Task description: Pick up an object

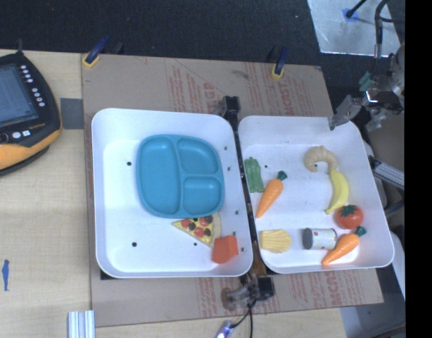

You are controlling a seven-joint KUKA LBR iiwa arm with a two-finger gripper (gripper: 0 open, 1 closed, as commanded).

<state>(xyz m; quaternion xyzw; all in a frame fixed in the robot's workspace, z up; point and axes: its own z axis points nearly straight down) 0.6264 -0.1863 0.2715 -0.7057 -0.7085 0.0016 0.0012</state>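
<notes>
The right bin (300,129) holds a green piece (253,174), a carrot (269,194), a beige croissant-like piece (320,158), a banana (338,191), a tomato (349,217), a second carrot (340,248), a small can (319,238) and a yellow ridged piece (275,241). In the left bin (114,189) lie a blue divided plate (181,174), a pizza slice (196,227) and an orange block (225,248). My gripper (358,115) hangs over the right bin's far right corner, open, with nothing between its fingers.
Both bins rest on a brown cardboard sheet (174,83) held by clamps (96,50) at the back. A teach pendant with an orange rim (19,115) lies on the bench at the far left. Cables and a mount (244,294) sit at the front between the bins.
</notes>
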